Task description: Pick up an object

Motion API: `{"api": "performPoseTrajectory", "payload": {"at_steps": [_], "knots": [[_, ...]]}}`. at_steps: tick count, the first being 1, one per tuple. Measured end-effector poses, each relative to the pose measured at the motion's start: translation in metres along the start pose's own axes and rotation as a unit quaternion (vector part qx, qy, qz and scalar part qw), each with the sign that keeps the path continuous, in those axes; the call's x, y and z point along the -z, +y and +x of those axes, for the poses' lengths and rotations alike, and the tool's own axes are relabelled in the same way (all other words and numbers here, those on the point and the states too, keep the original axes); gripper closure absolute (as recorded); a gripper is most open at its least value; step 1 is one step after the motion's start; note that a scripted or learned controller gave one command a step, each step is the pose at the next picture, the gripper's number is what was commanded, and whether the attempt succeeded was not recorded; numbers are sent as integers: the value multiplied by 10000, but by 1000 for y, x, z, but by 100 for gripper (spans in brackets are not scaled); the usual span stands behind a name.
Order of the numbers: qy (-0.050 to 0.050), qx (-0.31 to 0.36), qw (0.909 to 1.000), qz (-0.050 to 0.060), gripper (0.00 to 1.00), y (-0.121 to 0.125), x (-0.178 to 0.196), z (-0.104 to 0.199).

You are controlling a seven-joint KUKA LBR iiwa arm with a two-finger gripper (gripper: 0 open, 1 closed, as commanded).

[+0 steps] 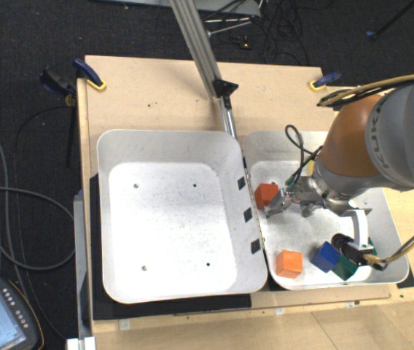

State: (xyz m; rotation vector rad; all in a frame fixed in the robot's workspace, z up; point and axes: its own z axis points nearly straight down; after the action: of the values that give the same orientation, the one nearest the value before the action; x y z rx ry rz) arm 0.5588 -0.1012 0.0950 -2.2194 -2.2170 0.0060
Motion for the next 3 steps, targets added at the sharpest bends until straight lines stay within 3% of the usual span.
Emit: {"api": "performPoseTrajectory", "payload": {"at_steps": [1,3], "knots": [[-3,-2,10000,-30,100,2,13,0],[-11,19,10000,-66,100,3,130,-5]]}}
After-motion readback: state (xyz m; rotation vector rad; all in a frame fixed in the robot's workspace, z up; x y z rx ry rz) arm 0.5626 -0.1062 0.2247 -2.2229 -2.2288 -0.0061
